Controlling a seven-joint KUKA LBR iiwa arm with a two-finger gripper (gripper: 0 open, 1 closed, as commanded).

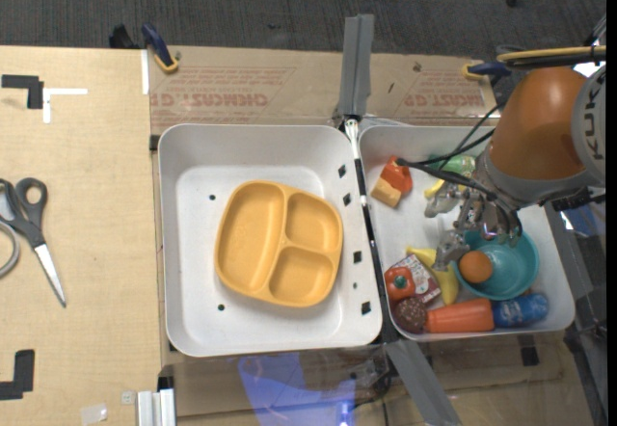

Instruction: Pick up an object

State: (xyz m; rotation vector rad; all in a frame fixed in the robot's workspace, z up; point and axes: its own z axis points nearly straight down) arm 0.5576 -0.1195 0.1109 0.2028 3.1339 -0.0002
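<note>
Camera view: fixed overhead, slanted, both bins in frame.
Bench, far left: scissors [34, 226] with grey handles lying flat on the wooden top, well apart from the bins.
Left bin [183, 251]: shallow, white; holds one yellow three-compartment plate [280, 243], lying flat near its middle.
Right bin [381, 140]: shallow, white; holds a crowd of small toy items.
Right bin, upper left: orange and yellow block [390, 183], apart from the rest.
Right bin, lower left: red packet [405, 278] beside a dark round piece [409, 315].
Right bin, centre: yellow banana-like piece [434, 270], just beside the red packet.
Right bin, bottom: orange carrot [461, 317], with a blue bottle [521, 309] at its right end.
Right bin, right: teal bowl [511, 270] holding an orange ball [474, 267].
Gripper [461, 226]: low over the bowl's left rim, near the ball; whether it is spread or closed cannot be told, and nothing is seen held.
Arm [540, 130]: enters from the right, orange band above the wrist.
</note>
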